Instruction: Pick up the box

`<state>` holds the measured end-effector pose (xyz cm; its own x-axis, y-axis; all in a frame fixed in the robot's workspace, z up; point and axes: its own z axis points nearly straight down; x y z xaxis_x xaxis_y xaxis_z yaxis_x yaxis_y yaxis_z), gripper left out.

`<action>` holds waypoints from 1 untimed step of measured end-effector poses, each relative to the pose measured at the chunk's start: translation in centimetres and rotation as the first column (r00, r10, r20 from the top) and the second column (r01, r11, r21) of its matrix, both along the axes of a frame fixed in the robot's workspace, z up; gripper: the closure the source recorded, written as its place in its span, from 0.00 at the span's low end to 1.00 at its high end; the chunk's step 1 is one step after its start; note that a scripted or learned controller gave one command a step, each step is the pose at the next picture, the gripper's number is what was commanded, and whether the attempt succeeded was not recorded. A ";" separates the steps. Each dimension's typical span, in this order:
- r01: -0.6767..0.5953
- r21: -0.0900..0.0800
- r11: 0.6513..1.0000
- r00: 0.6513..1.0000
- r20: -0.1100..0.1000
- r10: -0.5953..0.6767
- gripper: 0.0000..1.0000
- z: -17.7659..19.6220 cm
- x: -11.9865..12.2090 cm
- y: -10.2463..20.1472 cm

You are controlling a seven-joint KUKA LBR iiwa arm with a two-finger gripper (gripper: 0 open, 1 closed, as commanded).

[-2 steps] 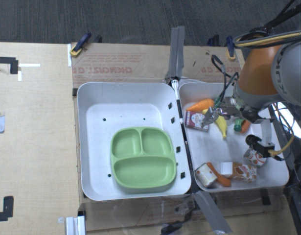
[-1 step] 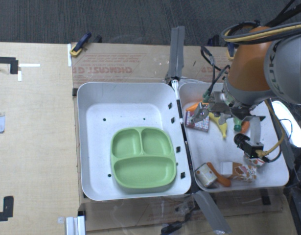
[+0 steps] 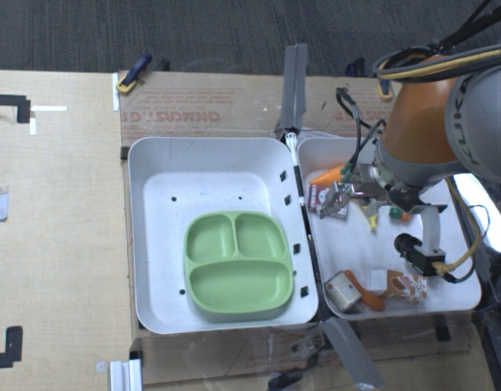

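Observation:
A small colourful box (image 3: pixel 406 287) lies near the front right of the right bin (image 3: pixel 454 300). A small reddish-brown carton (image 3: pixel 318 197) lies at that bin's left wall, toward the back. My gripper (image 3: pixel 338 202) hangs low over the back left of the right bin, right beside the reddish carton and far from the colourful box. Cables and the wrist hide much of the gripper. Nothing can be seen held in it.
The left bin (image 3: pixel 152 218) holds a green divided plate (image 3: pixel 238 262). The right bin also holds an orange carrot-like piece (image 3: pixel 327 174), a metal can (image 3: pixel 342 292), an orange item (image 3: pixel 372 297), and small green (image 3: pixel 394 213) and yellow (image 3: pixel 372 219) pieces. A black camera unit (image 3: pixel 417 255) hangs off the arm.

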<state>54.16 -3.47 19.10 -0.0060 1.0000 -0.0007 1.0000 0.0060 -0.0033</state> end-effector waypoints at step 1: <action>0.084 -0.001 0.996 0.996 0.001 -0.084 0.00 0.0 5.1 1.5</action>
